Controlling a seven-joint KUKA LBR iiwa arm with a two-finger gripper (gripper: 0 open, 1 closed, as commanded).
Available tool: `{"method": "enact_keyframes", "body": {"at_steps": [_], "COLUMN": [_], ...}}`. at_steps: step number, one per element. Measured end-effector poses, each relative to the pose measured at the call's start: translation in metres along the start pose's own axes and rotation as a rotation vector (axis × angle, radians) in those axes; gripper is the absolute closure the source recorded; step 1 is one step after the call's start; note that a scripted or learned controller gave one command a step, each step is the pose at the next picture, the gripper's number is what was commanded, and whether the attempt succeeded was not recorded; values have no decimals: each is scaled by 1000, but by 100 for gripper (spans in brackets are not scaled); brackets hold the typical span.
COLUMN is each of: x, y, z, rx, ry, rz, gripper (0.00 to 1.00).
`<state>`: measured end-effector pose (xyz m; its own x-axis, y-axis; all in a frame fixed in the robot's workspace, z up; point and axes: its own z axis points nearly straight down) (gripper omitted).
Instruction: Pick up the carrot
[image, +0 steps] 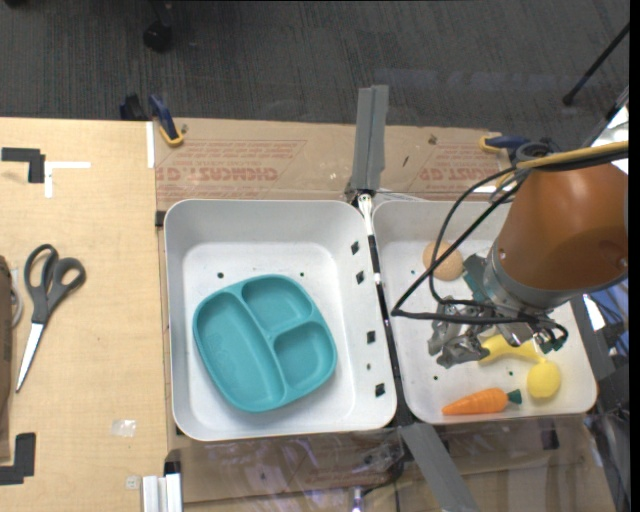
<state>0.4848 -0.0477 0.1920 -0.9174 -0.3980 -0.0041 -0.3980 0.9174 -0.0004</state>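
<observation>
Hanging low in the right bin (420, 395), the gripper (458, 345) is a dark metal tangle under the orange band (570, 225) of the arm; can't tell how wide it's set, & nothing is visibly between its tips. Black cables (455, 225) loop up from it.

1 carrot (481, 402): orange, tapered, green stub at its right end, lying flat near the bin's front wall, just below the gripper & apart from it.

Other items in the right bin, 1 each: banana (512, 349), yellow, curved, just right of the gripper; lemon (543, 380), yellow, rounded, just right of the carrot's green end; egg-shaped tan piece (445, 263) toward the back, partly under the arm.

2 bins total, both white, shallow, smooth w/ rounded corners. Left bin (185, 300) holds 1 teal plate (262, 342), glossy plastic, 3 compartments, sitting askew.

Left of the bins: pale wood bench top (90, 330) w/ 1 pair of scissors (42, 300), grey handles, blades toward the front. Brown cardboard (250, 165) lies behind the bins.
</observation>
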Motion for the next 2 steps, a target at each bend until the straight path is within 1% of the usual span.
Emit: {"method": "enact_keyframes", "body": {"at_steps": [1, 2], "x": [-29, -50], "y": [29, 88], "z": [0, 0], "rx": [-2, -2], "ry": [1, 0], "rz": [-373, -707], "gripper": [100, 100]}}
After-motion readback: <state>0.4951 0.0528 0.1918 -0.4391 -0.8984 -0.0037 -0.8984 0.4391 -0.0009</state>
